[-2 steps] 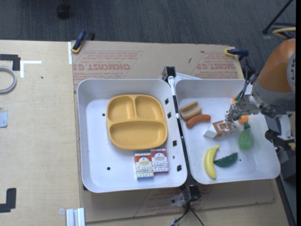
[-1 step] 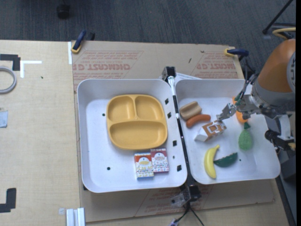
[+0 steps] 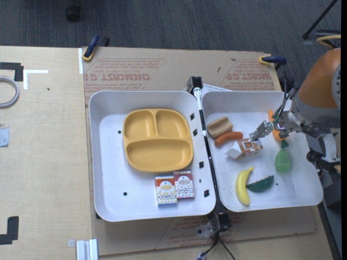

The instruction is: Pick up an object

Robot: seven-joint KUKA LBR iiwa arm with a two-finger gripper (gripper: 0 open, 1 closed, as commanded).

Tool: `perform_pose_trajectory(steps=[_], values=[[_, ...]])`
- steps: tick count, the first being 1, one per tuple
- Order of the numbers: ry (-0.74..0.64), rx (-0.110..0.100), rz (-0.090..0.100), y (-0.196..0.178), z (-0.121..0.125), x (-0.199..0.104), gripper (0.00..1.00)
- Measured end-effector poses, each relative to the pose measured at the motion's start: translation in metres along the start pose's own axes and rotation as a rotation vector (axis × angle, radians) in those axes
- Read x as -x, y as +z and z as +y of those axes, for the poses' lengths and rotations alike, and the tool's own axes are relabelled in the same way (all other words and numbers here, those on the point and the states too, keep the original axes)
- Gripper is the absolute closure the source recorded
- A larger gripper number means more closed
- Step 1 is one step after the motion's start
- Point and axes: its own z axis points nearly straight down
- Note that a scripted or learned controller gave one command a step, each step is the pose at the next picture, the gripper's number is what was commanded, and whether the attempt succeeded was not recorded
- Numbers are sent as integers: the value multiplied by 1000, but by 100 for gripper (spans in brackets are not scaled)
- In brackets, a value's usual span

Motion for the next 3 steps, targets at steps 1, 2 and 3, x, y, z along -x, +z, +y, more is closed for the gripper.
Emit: perform_pose_trajectory(steps=[1, 2, 3], values=[[-1, 8, -8, -11, 2, 2, 100], [-1, 8, -7, -11, 2, 2, 0], [-507, -2, -12, 4, 24, -14, 0]])
